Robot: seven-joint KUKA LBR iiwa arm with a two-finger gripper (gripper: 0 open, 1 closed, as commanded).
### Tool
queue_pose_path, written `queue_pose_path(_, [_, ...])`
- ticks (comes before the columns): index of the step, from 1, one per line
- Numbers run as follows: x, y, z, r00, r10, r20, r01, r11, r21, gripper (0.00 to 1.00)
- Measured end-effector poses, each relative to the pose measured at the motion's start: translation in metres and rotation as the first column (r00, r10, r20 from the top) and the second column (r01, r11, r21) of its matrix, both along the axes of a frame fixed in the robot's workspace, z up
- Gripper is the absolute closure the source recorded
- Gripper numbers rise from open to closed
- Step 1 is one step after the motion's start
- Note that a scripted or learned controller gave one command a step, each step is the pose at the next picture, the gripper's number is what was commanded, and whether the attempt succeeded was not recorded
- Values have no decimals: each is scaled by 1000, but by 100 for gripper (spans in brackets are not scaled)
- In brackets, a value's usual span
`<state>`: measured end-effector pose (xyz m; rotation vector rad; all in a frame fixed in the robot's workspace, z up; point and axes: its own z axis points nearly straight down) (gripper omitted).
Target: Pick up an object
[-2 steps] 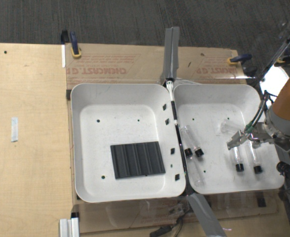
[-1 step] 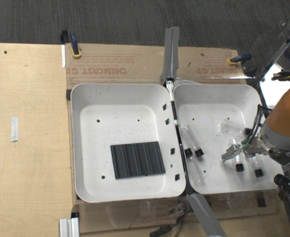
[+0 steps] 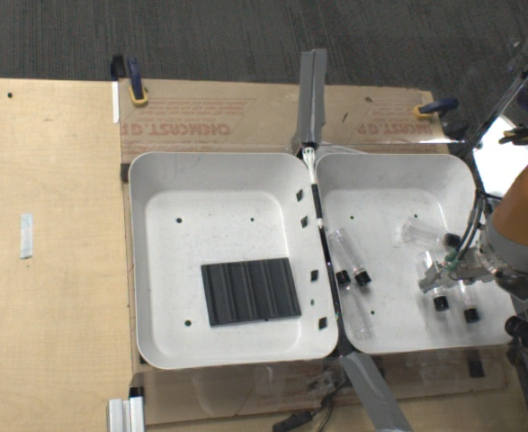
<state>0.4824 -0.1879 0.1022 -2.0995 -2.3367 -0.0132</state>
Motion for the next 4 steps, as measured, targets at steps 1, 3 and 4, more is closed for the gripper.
queue_pose_path(1, [-5, 61, 95, 999, -51, -7, 51, 999, -7, 100])
queue_pose_path(3, [37, 99, 129, 1000, -26, -8, 26, 1000, -8, 100])
queue_pose_path(4, [53, 112, 123, 996, -85, -8, 85, 996, -8, 100])
